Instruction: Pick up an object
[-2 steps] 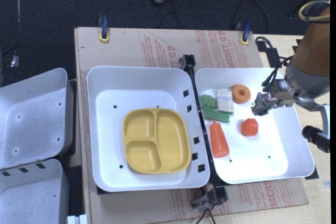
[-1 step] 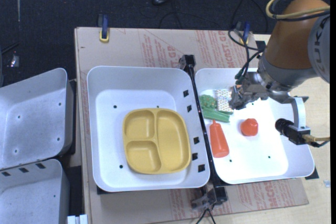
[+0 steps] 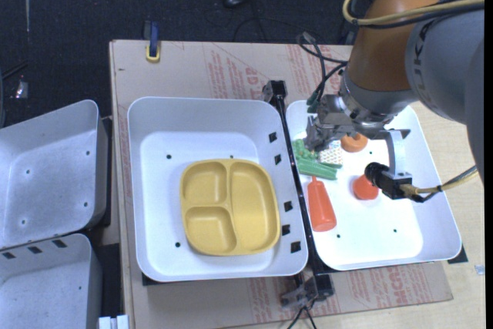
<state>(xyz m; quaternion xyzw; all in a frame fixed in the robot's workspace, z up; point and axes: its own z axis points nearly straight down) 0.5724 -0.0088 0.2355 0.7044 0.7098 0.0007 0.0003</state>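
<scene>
Yellow three-section plate (image 3: 229,206) sits mid left bin (image 3: 146,166), open floor all round. Right bin (image 3: 431,235): orange-red tube (image 3: 320,204) against left wall, green ridged piece (image 3: 316,166) just above it, small red-orange lump (image 3: 365,188) mid-floor; front half bare. Gripper (image 3: 323,139) over the green piece; fingers' state: cannot tell.

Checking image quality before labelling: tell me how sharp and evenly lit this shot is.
Camera view: the yellow divided plate and orange cylinder look sharp; the white bins are bright but not washed out; the gripper area is dark, cluttered and hard to read; the floor at the top is dim.
</scene>
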